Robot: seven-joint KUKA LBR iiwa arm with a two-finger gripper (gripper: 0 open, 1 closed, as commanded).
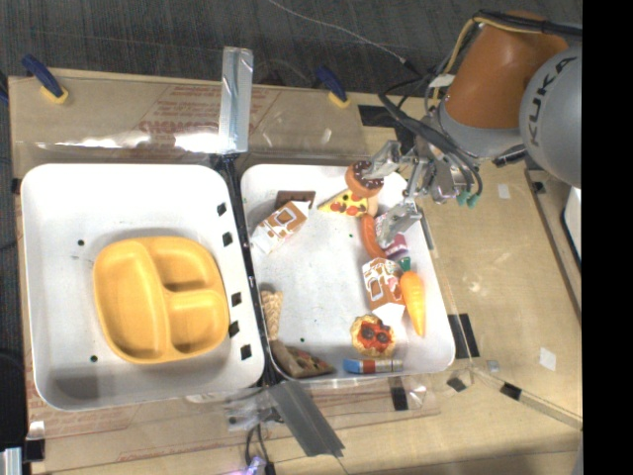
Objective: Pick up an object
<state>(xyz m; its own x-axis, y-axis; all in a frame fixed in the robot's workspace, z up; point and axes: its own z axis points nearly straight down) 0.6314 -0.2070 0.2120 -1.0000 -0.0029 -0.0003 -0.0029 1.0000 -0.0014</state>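
Approach step: my pincer [401,216] sits low over the right bin's [316,305] far-right edge, just above the hot dog [369,234], grip state I cannot tell; next I judge it needs a straight descent astride that sausage, then a firm close.

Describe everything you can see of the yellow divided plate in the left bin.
The yellow plastic-looking divided plate is a rounded square with a raised rim and three compartments: one long compartment along its left side, and two smaller ones on the right, separated by ridges. It looks smooth and slightly glossy. It lies flat and right way up on the floor of the left shallow white bin, roughly in the middle, turned slightly. Nothing lies in it, and it touches only the bin floor.
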